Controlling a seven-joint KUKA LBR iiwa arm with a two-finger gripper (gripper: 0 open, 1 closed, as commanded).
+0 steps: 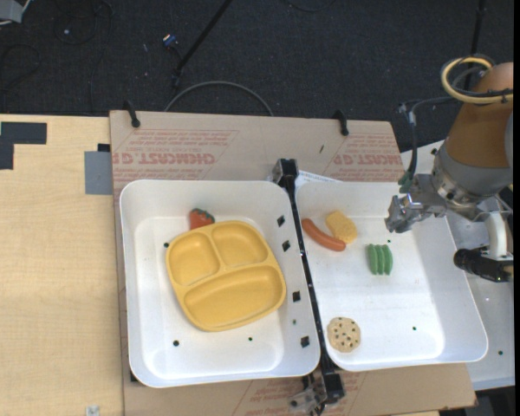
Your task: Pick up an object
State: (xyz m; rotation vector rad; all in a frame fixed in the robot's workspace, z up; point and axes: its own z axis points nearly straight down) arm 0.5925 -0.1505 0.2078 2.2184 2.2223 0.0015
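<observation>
So my gripper [399,215] hangs over the right bin [451,336]; I cannot tell how it is set; I am just starting; next I drop onto the green toy [380,259] nearby.

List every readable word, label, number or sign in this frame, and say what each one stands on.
"CHEMCEST, G.P": red print, upside down, on the cardboard sheet behind the left bin.
A second red print on the cardboard behind the right bin looks like the same wording, partly cut off.
Red print on the cardboard's front edge near the bins' divider is too small to read.
The yellow tray and toy foods carry no readable text.
</observation>
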